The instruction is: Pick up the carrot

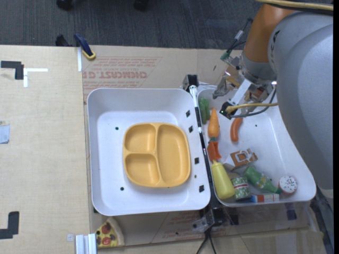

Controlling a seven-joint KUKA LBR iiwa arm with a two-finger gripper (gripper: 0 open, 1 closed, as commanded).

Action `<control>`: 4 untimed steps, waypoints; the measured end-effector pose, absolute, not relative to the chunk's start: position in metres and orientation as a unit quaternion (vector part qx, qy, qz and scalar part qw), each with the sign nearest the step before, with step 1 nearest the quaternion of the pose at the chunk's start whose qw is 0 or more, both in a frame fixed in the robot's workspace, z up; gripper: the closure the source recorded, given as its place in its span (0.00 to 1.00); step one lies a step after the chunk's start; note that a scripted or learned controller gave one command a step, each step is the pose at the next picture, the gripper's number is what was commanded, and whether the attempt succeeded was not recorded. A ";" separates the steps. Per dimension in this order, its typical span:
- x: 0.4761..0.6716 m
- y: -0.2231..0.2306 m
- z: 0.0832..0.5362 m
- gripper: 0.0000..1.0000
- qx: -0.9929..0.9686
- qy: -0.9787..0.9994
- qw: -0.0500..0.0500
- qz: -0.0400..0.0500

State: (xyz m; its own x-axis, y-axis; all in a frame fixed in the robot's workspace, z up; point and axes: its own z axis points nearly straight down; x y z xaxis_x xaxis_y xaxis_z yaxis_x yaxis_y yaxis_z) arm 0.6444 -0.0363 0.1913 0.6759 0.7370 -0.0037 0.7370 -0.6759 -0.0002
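At far left, black tape marks [11, 67] lie on the tan bench top [42, 142]. A blue-and-yellow clamp [85, 47] sits at the bench's far edge, beside a cardboard sheet [124, 70] printed in red; the lettering appears mirrored or inverted and cannot be read with certainty. At the near edge, a toy pizza slice [107, 235] lies just outside the left bin [100, 157]. This white bin holds a yellow divided plate [157, 154] with three compartments, set roughly at its centre.

Right bin [275, 136]: along its left wall, from far to near, lie a green item [204, 109], the carrot [213, 126] (orange, with a small green top, pointing lengthwise along the wall), a red-orange item [213, 151] and a yellow bottle [222, 180]. A red chili-like piece [235, 129] lies just right of the carrot, apart from it. Nearer the front are a small brown-and-white packet [243, 157], a green vegetable toy [258, 178], a labelled can [240, 188] and a round white lid [288, 183]; their print is too small to read.

The gripper [228, 97] hangs over the bin's far left corner, above and just beyond the carrot, at the end of the grey arm [307, 78] with its orange band [262, 33]. Whether it is wide or narrow cannot be told; the carrot lies on the bin floor.
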 end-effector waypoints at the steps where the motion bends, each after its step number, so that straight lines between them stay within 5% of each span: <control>1: 0.647 0.027 0.190 0.00 0.948 0.319 0.001 -0.002; 3: 0.596 0.009 0.191 0.00 0.948 0.317 0.000 -0.002; 4: 0.552 -0.016 0.191 0.00 0.980 0.201 0.000 -0.002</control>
